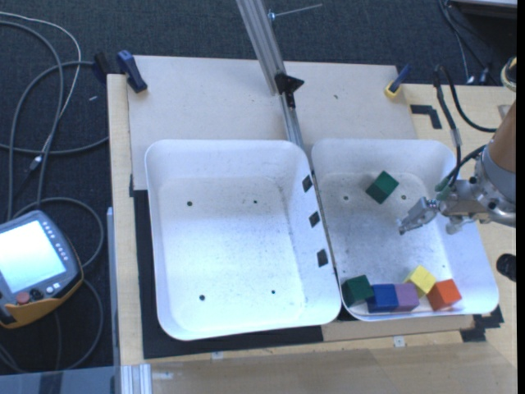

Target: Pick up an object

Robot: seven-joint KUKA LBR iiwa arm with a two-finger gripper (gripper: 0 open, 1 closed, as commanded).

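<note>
Green cube alone, pincer just beside, w/o contact.

No text, label, brand, number or sign can be read anywhere in the camera view. The lit screen of the teach pendant at the left edge is washed out to a pale glow, and nothing on it can be made out. The coloured blocks in the right bin, including the green cube and the orange cube, are seen as plain faces without markings. The small black tabs along the wall between the two bins are too small for any print to be told. Nothing legible is carried by the tabletop either.
</note>
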